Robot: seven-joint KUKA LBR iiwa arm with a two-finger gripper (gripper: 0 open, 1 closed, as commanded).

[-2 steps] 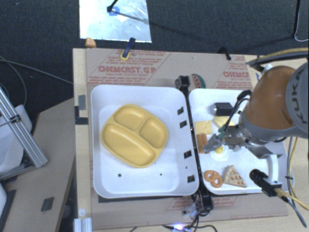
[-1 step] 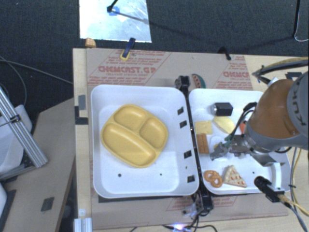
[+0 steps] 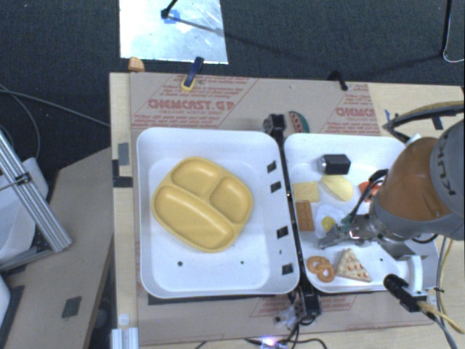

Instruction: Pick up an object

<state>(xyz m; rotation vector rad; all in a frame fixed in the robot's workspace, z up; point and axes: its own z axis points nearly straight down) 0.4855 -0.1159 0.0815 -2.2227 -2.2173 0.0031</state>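
Two shallow white bins [image 3: 218, 286] sit on our counter [image 3: 218, 104], whose cardboard reads "CHEMCAST GP". We see the claw [image 3: 328, 238] in the right bin, open beside a yellow piece [image 3: 328, 224], pretzel [image 3: 320, 267] and waffle wedge [image 3: 352, 266] close below.

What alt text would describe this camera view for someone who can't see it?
A robot arm's gripper hovers low over toy food in the right bin, near a pretzel and waffle wedge. The left bin holds a yellow divided tray.
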